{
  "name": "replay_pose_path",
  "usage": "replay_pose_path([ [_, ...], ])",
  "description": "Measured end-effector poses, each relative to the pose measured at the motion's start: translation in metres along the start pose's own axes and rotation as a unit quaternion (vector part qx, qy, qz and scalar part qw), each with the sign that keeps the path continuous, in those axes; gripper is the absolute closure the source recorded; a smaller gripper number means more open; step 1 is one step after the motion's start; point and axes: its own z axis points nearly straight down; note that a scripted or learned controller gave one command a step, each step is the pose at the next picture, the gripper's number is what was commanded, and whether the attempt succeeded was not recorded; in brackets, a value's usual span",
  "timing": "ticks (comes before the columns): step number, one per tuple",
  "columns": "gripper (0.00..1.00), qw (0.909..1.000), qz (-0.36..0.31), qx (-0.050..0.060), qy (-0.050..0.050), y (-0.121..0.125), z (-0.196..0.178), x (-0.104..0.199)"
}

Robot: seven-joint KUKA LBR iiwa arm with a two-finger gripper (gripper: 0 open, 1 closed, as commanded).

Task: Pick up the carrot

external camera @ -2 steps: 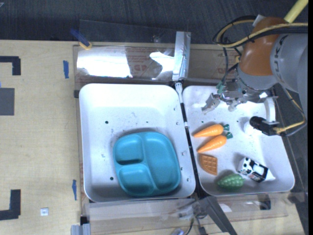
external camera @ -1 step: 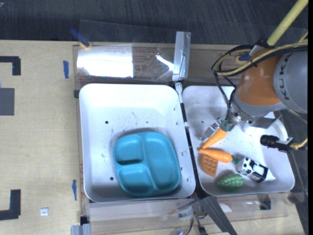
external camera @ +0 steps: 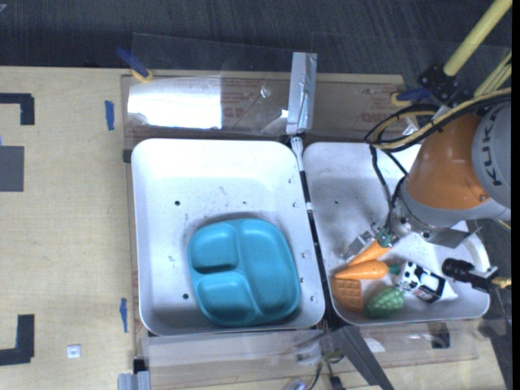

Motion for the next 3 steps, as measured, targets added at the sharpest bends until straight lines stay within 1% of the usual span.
replay_pose_path([
  [1,0.0,1.0,0.004,0.0,0.0,-0.036,0.0,0.01],
  [2,1.0,1.0,0.005,-0.003,-0.002,-0.034,-0.012,0.009],
  [3,0.0,1.0,0.005,-0.003,-0.002,-0.034,-0.011,0.009],
])
